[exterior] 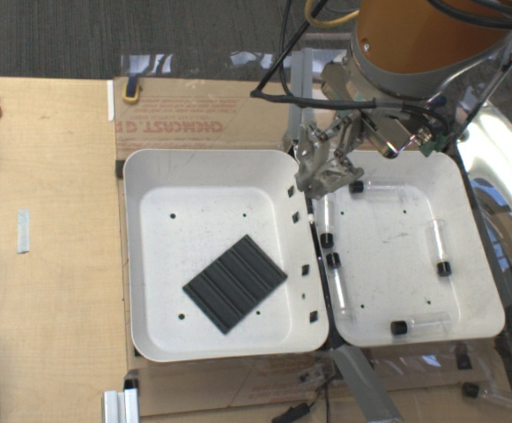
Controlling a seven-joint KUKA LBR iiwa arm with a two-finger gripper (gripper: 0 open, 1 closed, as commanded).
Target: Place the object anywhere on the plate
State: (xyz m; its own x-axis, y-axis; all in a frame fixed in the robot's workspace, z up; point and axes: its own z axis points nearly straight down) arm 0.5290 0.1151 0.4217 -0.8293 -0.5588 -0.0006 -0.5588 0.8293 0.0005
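The plate (235,283) is a dark grey ribbed rectangle lying at a slant on the floor of the left bin (150,236). Several clear tubes with black caps lie in the right bin (471,236): one (325,226) along its left wall, another (336,280) below it, one (439,247) at the right and one (419,325) near the front. My gripper (322,173) hangs low over the right bin's back left corner, just above the upper end of the left-wall tube. Whether it touches a tube cannot be made out.
A further clear tube (381,187) lies along the back of the right bin. Brown cardboard (203,117) sits behind the bins. The wooden bench (44,236) stretches to the left. Cables and the arm's orange band (432,16) loom over the right bin's back.
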